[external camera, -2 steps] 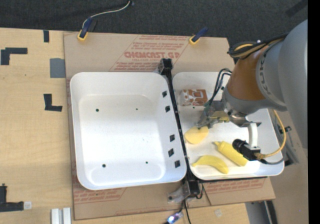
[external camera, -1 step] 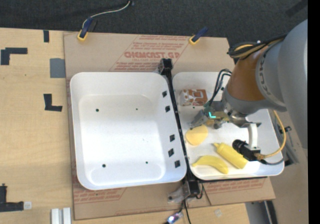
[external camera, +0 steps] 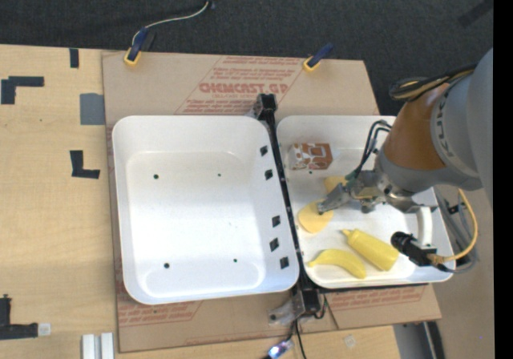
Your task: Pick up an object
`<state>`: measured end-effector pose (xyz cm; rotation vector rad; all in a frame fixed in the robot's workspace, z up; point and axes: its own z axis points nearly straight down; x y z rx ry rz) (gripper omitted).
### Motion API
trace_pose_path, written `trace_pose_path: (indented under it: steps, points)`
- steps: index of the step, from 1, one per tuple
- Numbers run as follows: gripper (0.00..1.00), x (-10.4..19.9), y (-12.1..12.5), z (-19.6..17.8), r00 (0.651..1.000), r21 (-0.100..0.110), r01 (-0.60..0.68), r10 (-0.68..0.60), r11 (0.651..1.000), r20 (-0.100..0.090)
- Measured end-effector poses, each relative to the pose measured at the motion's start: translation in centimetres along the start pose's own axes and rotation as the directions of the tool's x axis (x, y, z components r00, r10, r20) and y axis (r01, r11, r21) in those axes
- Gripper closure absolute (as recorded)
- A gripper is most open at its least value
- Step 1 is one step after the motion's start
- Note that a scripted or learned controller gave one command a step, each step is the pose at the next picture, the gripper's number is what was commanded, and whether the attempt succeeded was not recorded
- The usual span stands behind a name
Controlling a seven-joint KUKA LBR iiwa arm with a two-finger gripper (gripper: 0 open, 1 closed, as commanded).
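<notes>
**Small yellow pieces in the right bin, arm low over them**

The gripper (external camera: 327,206) is low in the right bin (external camera: 365,127), and its tip is just beside a round pale yellow piece (external camera: 313,219) near the divider (external camera: 278,189). I cannot tell whether the fingers are released or clenched; they are too small and dark to read, and nothing is seen between them.

The round piece looks like a light toy of plastic or foam. I judge it smooth and a little slippery, so a hold across its widest part would be safest. It lies very near the divider wall, which leaves little room for a finger on that side.

Other things in the same bin: a banana (external camera: 339,261) at the front edge, a yellow bottle-like object (external camera: 372,248) just beside it, a small yellow piece (external camera: 336,184) partly under the arm, and a brown and white packet (external camera: 309,156) toward the back. The banana is curved and probably light; its middle is the best place to hold. The packet is flat and would be hard to lift from the bin floor.

The left bin (external camera: 192,205) stands on the same surface (external camera: 48,213), touching the divider.
</notes>
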<state>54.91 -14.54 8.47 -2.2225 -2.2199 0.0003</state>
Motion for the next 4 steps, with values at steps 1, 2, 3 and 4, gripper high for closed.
trace_pose_path:
  steps: [1,2,3,4]
  points:
    - [0.00,1.8,9.0,0.0,1.000,-0.004,0.007,-0.007,1.000,0.002]
    - [0.00,4.9,4.5,0.0,1.000,0.001,0.001,-0.001,1.000,0.001]
    - [1.00,4.9,4.7,-1.0,1.000,0.000,0.003,-0.003,1.000,0.001]
    - [1.00,12.3,-2.4,-10.1,1.000,0.005,0.005,-0.005,1.000,-0.002]
